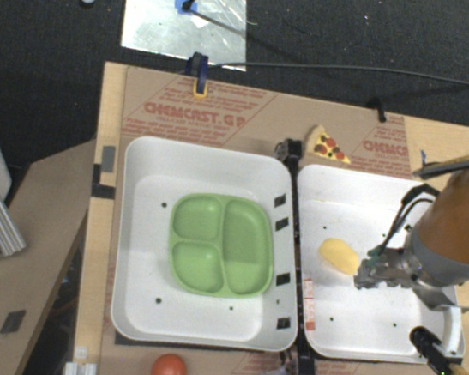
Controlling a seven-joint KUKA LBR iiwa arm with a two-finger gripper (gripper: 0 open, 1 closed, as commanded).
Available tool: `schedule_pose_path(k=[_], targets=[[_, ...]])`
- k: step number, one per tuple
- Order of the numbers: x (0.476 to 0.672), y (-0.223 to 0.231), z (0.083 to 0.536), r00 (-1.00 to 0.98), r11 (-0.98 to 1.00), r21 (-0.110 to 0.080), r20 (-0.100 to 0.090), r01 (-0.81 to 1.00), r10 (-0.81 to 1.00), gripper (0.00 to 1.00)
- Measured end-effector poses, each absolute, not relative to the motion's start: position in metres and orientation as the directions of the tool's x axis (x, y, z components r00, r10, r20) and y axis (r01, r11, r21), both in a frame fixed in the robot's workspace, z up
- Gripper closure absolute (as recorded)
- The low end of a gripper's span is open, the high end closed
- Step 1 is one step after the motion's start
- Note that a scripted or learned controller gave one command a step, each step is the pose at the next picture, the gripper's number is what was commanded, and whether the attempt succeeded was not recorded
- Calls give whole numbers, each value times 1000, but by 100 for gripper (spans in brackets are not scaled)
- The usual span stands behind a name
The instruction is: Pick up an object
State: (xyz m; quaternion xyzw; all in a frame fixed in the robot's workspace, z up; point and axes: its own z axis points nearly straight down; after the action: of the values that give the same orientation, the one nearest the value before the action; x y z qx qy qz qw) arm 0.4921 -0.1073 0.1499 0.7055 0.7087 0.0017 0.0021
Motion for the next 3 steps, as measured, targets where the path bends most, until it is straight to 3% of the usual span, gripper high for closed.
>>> schedule_pose_path(k=[2, 3], targets=[[491, -112, 239, -5, 5, 7, -1, 1000, 1000, 100], [509, -65, 229, -9, 9, 3, 1, 1000, 1000, 100]])
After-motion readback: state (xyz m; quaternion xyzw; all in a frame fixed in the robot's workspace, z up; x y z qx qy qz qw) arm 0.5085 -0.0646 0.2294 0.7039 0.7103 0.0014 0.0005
